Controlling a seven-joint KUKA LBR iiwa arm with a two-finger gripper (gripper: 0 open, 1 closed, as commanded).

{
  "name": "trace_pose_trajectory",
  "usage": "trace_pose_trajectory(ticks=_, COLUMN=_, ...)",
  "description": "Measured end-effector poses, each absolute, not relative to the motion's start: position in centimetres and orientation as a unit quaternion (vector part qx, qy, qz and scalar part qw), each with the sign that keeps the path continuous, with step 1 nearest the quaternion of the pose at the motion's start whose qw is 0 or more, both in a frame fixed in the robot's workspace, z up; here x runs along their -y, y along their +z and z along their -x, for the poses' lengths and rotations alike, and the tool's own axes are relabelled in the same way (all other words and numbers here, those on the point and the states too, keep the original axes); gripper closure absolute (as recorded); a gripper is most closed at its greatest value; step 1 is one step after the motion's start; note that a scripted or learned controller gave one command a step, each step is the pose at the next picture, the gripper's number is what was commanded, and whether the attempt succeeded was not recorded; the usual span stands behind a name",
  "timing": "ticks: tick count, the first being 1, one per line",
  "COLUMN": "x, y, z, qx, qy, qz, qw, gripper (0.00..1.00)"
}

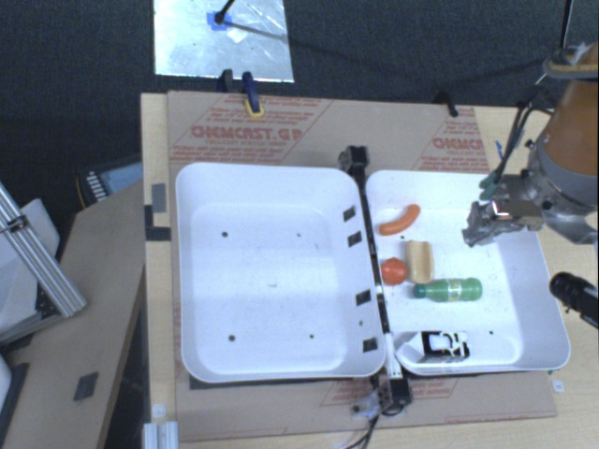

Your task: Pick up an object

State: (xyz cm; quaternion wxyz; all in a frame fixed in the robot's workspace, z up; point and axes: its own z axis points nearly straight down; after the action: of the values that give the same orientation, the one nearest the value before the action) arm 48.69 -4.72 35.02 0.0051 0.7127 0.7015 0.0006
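Note:
The right bin (538, 279) holds an orange sausage-shaped piece (399, 219), a tan bun-like block (420, 261), a small red tomato (394, 270) and a green bottle (449, 291) lying on its side. A black and white item (442, 345) lies at the bin's front rim. My gripper (485, 224) hangs over the right half of this bin, to the right of the sausage and above the bottle. Nothing shows between its fingers.
The left bin (201, 204) sits beside it, split off by a black hinged divider (365, 260). Both rest on a cardboard sheet (281, 129). A foil square (223, 24) lies at the back, and aluminium framing (37, 269) stands at the left.

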Motion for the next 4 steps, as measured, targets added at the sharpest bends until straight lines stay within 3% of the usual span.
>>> trace_pose_trajectory(ticks=1, x=-3.5, y=41.7, z=-55.2, qx=-0.711, qy=0.0055, qz=-0.703, qw=0.004, gripper=1.00)
trace_pose_trajectory(ticks=2, x=-10.2, y=46.9, z=-49.5, qx=-0.711, qy=0.0043, qz=-0.703, qw=0.001, gripper=1.00)
trace_pose_trajectory(ticks=3, x=-12.4, y=53.9, z=-49.4, qx=-0.709, qy=0.0049, qz=-0.705, qw=0.002, gripper=1.00)
trace_pose_trajectory(ticks=4, x=-13.2, y=53.5, z=-48.6, qx=-0.709, qy=0.0009, qz=-0.705, qw=0.000, gripper=1.00)
